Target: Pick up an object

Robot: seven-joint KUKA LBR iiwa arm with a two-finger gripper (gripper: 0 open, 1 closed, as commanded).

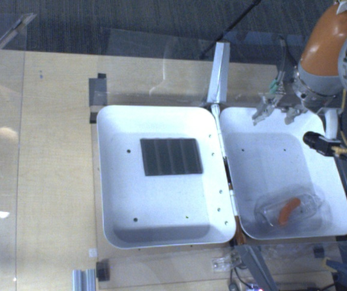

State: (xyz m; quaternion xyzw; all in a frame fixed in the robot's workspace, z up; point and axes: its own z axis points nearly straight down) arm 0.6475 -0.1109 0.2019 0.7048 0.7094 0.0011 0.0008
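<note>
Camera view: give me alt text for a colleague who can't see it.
A clear plastic container with an orange piece inside lies in the right white bin, while the two-finger gripper hangs open over that bin's far edge. The left white bin holds a dark ribbed rectangular pad.

Pale wood-grain counter (46,180), smooth with a soft sheen, and two white bins: the left bin (115,223) and right bin (246,144) both look like matt plastic, faintly speckled. A dark ribbed pad (171,156) lies dull and rubbery in the left one. Clear glossy plastic container (287,208) catching light on the right, and the end effector (276,111) shows bare metal
</note>
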